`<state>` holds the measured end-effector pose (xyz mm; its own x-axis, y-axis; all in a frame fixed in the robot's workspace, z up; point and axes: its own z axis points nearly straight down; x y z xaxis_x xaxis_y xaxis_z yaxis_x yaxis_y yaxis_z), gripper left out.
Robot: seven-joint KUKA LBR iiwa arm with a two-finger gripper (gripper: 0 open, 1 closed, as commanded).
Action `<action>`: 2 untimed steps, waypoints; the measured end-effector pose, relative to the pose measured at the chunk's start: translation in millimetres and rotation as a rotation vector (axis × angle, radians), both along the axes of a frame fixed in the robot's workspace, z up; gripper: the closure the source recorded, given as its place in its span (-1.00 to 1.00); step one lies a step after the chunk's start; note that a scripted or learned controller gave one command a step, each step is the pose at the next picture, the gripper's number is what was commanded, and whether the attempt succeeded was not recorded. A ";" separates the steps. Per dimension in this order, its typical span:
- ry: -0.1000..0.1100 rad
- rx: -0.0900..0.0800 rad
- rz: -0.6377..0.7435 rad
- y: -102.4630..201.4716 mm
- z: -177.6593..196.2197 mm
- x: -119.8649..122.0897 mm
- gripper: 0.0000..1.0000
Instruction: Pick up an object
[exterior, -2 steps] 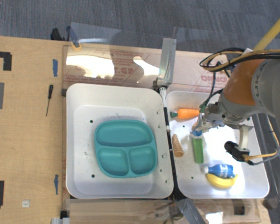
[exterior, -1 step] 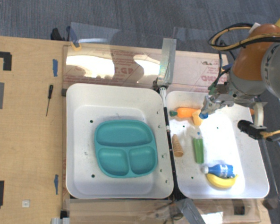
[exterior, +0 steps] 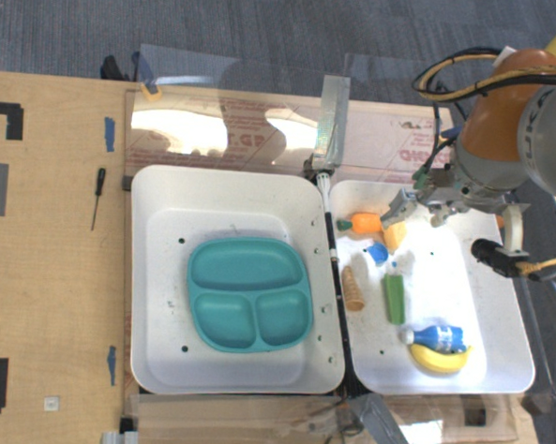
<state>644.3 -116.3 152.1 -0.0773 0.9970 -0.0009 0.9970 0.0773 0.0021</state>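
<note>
- The likeliest target, as I read it, is the orange piece (exterior: 366, 223) at the back of the right bin (exterior: 494, 370), with a yellow piece (exterior: 395, 235) touching it and a small blue bit (exterior: 377, 253) just in front.
- My end effector (exterior: 403, 207) hangs just above that cluster; I cannot tell its state or whether anything is in it.
- Every object I can make out looks to be resting on the bin floor, so I judge the pick not yet done: the grasp and the lift are both left.
- Further forward in the same bin lie a cork-brown cylinder (exterior: 353, 289), a green stick (exterior: 394, 299), a blue-and-white bottle (exterior: 439, 337) and a banana (exterior: 439, 358), the last two touching.
- The left bin (exterior: 157, 200) holds a teal divided tray (exterior: 249, 293), well apart from the arm.
- Both bins sit side by side on the table (exterior: 40, 277).
</note>
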 end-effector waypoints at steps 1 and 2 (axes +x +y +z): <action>0.004 0.002 -0.064 10.7 -61.9 -113.8 -1.00; 0.001 0.001 -0.065 10.4 -51.8 -112.9 1.00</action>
<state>531.4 -105.9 100.3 -0.0124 0.9999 0.0001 0.9999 0.0124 0.0013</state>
